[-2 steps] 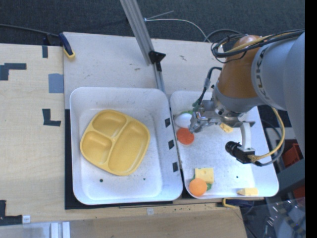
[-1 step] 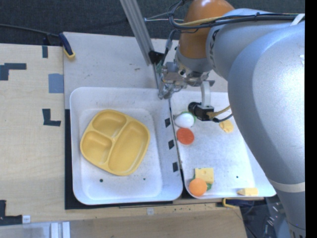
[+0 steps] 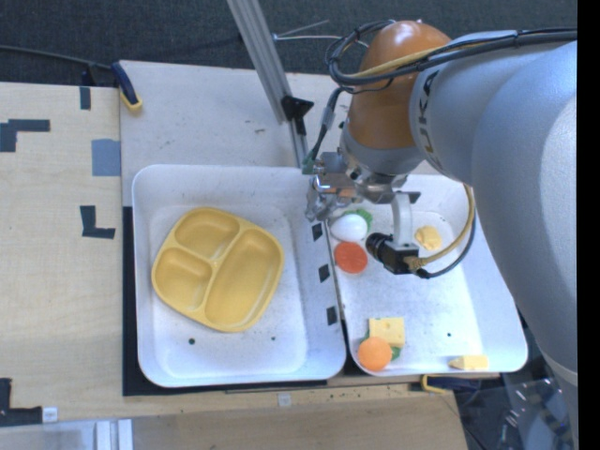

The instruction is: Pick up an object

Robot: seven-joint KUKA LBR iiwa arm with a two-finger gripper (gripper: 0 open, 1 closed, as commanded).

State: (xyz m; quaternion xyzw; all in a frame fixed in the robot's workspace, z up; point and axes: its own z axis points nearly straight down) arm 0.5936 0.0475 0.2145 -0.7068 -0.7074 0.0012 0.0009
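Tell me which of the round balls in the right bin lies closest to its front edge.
The orange ball, beside the yellow block. The white ball and red ball lie farther back, under the arm.

2 white bins [image 3: 150, 345], 1 yellow divided plate [image 3: 217, 268], 2 orange balls [image 3: 375, 353], 1 white ball [image 3: 352, 226], 1 yellow block [image 3: 386, 330].

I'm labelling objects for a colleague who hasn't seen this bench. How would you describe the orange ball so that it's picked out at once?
Look in the right-hand shallow white bin, at its near-left corner. The small round orange ball sits there against a yellow cheese-like block. Unlike the flatter red-orange piece further up, it is paler.
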